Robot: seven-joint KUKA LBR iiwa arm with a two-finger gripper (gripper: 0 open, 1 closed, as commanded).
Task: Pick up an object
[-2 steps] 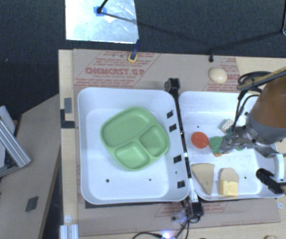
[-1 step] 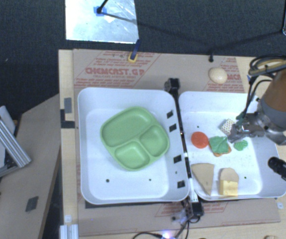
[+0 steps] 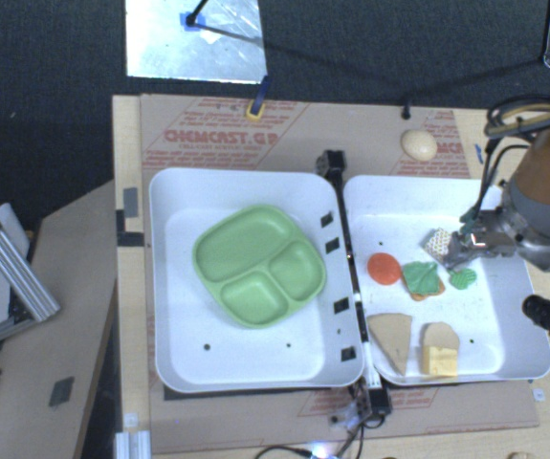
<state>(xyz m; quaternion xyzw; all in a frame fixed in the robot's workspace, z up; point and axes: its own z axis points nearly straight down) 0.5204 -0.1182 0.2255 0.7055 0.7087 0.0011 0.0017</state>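
The gripper (image 3: 468, 247) hangs low over the right bin (image 3: 514, 295), just right of a pale speckled piece (image 3: 437, 243); whether it is apart or together I cannot tell; an orange round (image 3: 384, 269) lies left of a green leaf piece (image 3: 423, 278), with a small green bit (image 3: 463, 278) to the right; nearer sit a tan wedge (image 3: 391, 339) and a yellow block (image 3: 439, 360) on a bread slice (image 3: 438, 336); the left bin (image 3: 174, 256) holds a green divided plate (image 3: 258, 265); an egg (image 3: 419, 144) rests on the counter (image 3: 370, 127) beyond.

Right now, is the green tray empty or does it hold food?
Empty. The green tray shows bare compartments; the food pieces lie in the right bin.
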